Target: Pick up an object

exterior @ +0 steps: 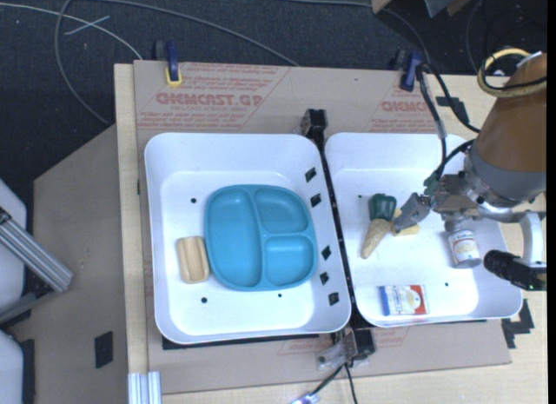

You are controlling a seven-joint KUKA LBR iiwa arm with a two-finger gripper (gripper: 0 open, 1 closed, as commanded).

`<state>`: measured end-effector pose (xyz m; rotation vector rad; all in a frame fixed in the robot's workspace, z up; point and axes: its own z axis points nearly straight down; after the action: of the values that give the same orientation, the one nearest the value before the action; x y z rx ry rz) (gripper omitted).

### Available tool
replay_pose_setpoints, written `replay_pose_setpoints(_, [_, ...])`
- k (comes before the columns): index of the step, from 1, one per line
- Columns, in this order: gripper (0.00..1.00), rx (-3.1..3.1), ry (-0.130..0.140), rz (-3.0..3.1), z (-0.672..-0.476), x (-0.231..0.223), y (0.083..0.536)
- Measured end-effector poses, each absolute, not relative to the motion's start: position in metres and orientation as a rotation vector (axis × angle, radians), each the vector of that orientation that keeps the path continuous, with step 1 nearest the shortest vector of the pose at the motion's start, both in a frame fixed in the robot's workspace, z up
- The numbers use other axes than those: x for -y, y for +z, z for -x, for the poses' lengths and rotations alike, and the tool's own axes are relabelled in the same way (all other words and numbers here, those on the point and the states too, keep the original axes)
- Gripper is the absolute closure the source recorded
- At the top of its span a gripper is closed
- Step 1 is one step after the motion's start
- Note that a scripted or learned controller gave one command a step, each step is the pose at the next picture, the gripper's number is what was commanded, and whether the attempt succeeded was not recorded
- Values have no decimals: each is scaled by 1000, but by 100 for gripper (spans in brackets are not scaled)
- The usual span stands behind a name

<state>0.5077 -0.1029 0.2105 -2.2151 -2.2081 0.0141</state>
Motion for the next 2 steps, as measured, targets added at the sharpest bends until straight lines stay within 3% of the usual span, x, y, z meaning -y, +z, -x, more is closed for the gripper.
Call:
replay_pose_setpoints(1, [0,2220,0,2219,-511,103,217])
replay_pose_setpoints(2, [0,2216,5,2216,-503,95,169])
